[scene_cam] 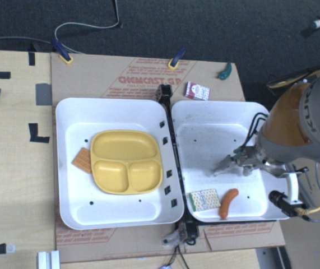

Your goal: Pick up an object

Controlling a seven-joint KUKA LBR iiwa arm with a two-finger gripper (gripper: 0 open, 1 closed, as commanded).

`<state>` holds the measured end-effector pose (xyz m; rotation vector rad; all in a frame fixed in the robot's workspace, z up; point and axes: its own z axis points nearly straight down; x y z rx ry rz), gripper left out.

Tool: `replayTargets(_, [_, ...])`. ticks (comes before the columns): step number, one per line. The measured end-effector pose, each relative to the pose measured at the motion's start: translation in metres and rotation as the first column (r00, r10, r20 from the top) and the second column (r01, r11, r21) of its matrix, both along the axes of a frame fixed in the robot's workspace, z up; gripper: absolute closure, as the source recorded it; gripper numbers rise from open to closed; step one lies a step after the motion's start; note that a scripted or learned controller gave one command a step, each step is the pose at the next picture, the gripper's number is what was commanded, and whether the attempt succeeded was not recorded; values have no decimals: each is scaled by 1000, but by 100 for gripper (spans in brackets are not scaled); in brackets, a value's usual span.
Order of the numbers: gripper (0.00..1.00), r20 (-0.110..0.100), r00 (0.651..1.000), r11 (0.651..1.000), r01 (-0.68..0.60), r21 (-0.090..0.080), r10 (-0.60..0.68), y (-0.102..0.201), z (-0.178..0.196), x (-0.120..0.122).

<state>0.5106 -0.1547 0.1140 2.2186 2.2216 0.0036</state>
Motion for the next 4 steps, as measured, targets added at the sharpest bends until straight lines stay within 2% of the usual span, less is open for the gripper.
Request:
replayTargets(1, [0,2,1000,1000,1,-3,-1,14,-28,-25])
replayTargets(2, [100,3,1000,1000,1,-4,-1,13,-18,-25])
replayTargets(3, [0,3,1000,1000,1,-3,-1,13,-18,-25])
replayTargets(4, [100,2,1000,1000,0,-2,0,14,-9,-25])
